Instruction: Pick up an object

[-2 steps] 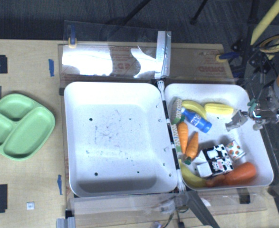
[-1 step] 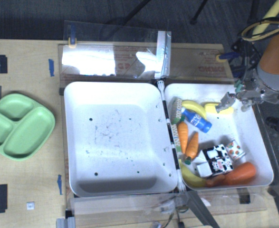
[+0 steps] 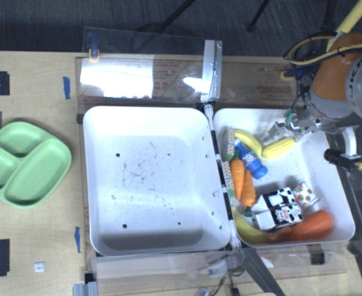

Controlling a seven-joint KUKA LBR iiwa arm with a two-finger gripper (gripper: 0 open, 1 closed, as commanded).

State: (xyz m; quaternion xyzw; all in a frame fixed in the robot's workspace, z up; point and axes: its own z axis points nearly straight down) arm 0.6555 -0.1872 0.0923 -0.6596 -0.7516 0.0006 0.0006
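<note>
The right bin (image 3: 338, 184) holds several objects. A short yellow piece (image 3: 278, 148) sits in its far part, just under my gripper (image 3: 285, 130), which reaches in from the right; contact between them is unclear. To the left lie a yellow banana (image 3: 248, 142), a blue bottle (image 3: 250, 161) and two orange carrots (image 3: 246, 187). Near the front are a black-and-white box (image 3: 280, 207), a small spotted white item (image 3: 304, 194), a red-orange vegetable (image 3: 309, 225) and another yellow banana (image 3: 248, 229).
The left bin (image 3: 150, 177) stands beside the right one, with a ridge between them. A green divided plate (image 3: 24, 163) lies on the bench at far left. A clear panel (image 3: 150, 73) stands behind the bins.
</note>
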